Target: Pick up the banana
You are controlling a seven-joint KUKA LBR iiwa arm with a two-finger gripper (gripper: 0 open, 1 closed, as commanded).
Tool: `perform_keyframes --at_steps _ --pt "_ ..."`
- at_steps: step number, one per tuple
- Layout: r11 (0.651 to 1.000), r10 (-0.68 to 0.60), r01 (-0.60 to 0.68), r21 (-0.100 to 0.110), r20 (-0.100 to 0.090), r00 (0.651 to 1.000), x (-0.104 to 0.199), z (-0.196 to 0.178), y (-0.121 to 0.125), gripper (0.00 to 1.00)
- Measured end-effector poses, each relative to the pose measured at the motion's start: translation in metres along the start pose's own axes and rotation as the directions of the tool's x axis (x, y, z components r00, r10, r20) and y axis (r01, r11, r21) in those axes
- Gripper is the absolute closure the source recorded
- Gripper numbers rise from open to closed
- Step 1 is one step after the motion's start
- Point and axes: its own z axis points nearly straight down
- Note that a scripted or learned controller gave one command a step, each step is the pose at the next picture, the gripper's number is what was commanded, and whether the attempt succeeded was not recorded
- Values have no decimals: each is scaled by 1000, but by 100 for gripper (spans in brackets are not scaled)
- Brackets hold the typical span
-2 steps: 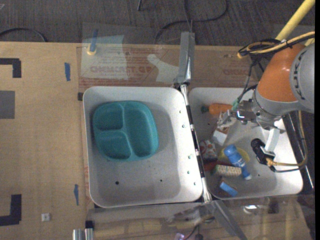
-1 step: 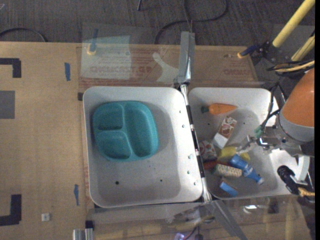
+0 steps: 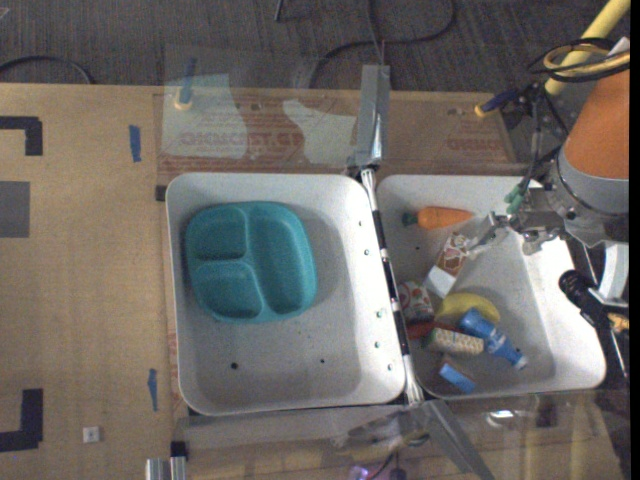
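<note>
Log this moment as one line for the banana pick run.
gripper: above right bin, near carrot | banana: lying in right bin, not held | teal plate: left bin

Dark grey carpet (image 3: 150,18) runs along the top, black cables (image 3: 405,13) looping across it, above the tan wooden bench (image 3: 80,298).

i see two bins side by side: the left bin (image 3: 190,368) holds a divided plate (image 3: 250,260); the right bin (image 3: 570,358) holds a carrot (image 3: 443,218) at the back, a banana (image 3: 468,304) nearer, a bottle (image 3: 492,335) just before it.
</note>
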Motion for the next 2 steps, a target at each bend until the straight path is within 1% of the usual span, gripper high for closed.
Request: perform_keyframes --at_steps 1,2 --pt "1000 1 -1 -3 1 1000 -1 -10 1 100" --pt "1000 1 -1 -3 1 1000 -1 -10 1 0"
